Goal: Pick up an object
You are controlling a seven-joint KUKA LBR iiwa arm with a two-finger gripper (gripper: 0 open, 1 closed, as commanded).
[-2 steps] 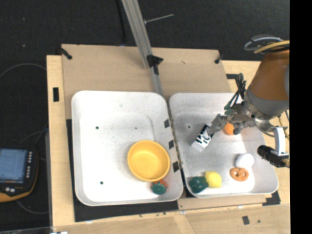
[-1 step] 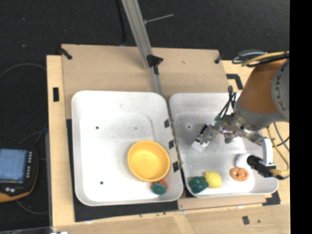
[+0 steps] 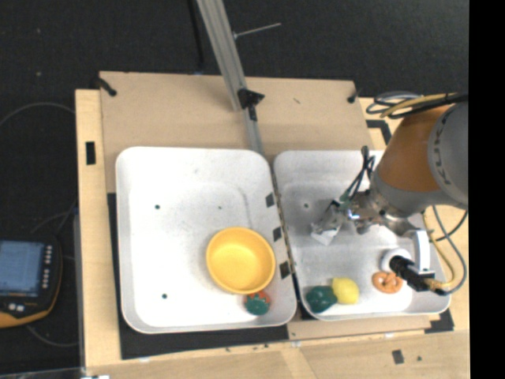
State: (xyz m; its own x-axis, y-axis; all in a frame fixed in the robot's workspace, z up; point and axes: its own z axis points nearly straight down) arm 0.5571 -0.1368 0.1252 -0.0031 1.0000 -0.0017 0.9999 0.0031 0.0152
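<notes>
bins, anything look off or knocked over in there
Nothing stands out. The yellow bowl sits upright in the left bin, with a small green piece beside it. In the right bin, the green, yellow and orange pieces lie loose along the near wall.

Even overhead light; white bins [image 3: 197,172] glare slightly; soft focus throughout.

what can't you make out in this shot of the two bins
- Gripper, camera view: small and blurred over the right bin; whether it is open or shut cannot be told.
- Small teal and orange object in the left bin: partly tucked behind the yellow bowl, too small to identify.
- Orange object in the right bin: partly covered by a black arm fitting; its shape is unclear.
</notes>
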